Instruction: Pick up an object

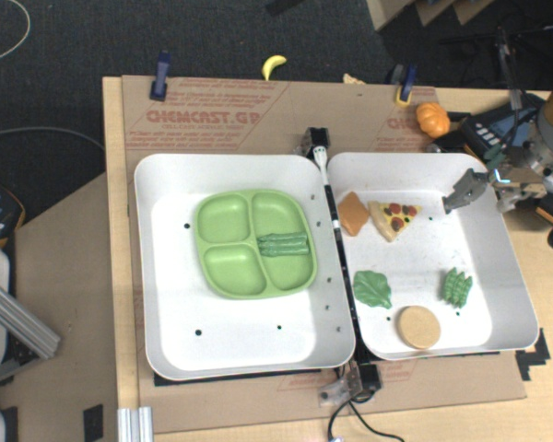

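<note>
I see my gripper hanging at the right bin's far right edge, and I cannot tell its state; the pizza slice, a pale wedge with red toppings, lies just left of it; a green leafy piece sits below it.

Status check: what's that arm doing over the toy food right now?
Gripper over right bin's far edge, holding nothing. Pizza slice nearest, untouched. Path clear.
</note>
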Robot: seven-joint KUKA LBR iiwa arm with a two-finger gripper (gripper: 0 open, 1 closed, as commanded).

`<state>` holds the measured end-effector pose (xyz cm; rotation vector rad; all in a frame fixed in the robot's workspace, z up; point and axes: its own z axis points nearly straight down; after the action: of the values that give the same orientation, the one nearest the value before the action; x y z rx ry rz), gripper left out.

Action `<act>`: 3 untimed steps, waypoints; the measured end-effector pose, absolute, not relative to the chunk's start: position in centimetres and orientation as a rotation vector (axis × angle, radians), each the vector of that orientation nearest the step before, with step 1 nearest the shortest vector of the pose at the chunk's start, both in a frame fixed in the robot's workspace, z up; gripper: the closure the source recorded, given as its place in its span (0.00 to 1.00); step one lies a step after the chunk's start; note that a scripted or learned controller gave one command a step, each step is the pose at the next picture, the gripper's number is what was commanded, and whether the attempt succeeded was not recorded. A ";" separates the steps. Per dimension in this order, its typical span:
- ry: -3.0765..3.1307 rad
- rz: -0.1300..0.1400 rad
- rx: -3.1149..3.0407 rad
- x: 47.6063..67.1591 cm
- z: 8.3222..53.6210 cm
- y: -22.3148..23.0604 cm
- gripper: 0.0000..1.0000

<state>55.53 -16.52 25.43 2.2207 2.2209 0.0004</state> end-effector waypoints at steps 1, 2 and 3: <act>2.220 0.003 2.217 55.6 26.5 -16.5 1.00; 2.238 -0.005 2.222 49.1 22.6 -7.1 1.00; 2.230 0.008 2.211 47.9 27.6 -0.6 1.00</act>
<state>47.95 -0.59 27.56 2.2110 2.2296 0.0078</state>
